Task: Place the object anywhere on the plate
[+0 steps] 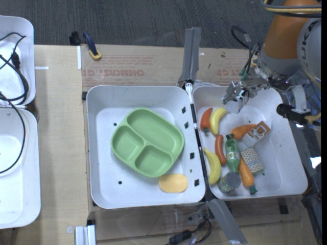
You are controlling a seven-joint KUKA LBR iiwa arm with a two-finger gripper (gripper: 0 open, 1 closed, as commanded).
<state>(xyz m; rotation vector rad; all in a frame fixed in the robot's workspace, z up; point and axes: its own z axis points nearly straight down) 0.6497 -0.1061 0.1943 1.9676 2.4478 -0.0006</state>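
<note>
I see the arm [294, 34] entering from 3 o'clock, its orange band uppermost, with the gripper [236, 93] hanging over the upper-left corner of the right bin [291, 157]. I cannot tell how the pincer stands; it is too small and cluttered to read, and I see nothing between its tips.

The plate [147, 142], green with three compartments, lies in the left bin [99, 152], near the bin's centre. A flat yellow piece [173, 183] lies on the bin floor at 5 o'clock from the plate, just beside its rim but not on it.

The candidate objects lie in the right bin, along its left half:
- A red-orange pepper [205, 119] and a yellow banana [217, 120] lie side by side at 7 o'clock from the gripper, the banana close below it.
- An orange carrot [243, 131] touches a small carton [259, 131] at 3 o'clock from it.
- A red sausage [220, 149], a green bottle [233, 155] and a second banana [212, 167] sit packed together lower down.
- A grey can [230, 181] rests at 6 o'clock of the bottle.
- A second carrot [246, 175] lies beside a patterned packet [253, 161].
</note>
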